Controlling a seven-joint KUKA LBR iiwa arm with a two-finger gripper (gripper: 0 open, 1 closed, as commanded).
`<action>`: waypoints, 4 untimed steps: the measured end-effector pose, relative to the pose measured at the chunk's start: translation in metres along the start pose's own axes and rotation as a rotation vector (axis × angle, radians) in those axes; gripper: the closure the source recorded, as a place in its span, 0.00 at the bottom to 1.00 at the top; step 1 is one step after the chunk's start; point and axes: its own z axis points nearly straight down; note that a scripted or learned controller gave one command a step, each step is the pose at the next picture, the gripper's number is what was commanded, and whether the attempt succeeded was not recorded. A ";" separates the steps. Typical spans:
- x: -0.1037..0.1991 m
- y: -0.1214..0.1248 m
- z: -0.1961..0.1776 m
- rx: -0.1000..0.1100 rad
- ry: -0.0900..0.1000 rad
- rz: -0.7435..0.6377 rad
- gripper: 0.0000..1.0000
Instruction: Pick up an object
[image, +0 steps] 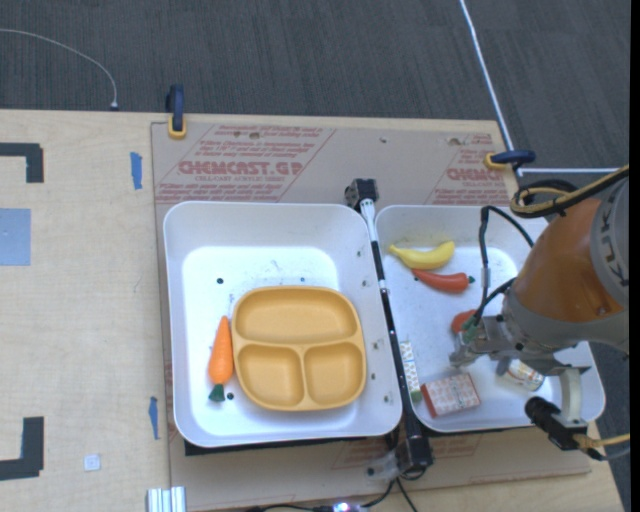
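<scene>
Camera view: fingers (468, 350) low in right bin (420, 225), beside red object (463, 321); spread or pressed, cannot tell.

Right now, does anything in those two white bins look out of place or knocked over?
Mostly tidy. The one oddity: the orange toy carrot lies on the left bin's floor beside the yellow three-compartment tray, not in it. In the right bin, the small red-and-white box sits askew.
</scene>
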 end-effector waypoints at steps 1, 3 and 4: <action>0.102 0.001 -0.081 0.000 0.002 -0.002 1.00; 0.035 0.028 -0.091 -0.003 -0.002 -0.002 1.00; 0.035 0.028 -0.091 -0.002 -0.002 -0.002 0.00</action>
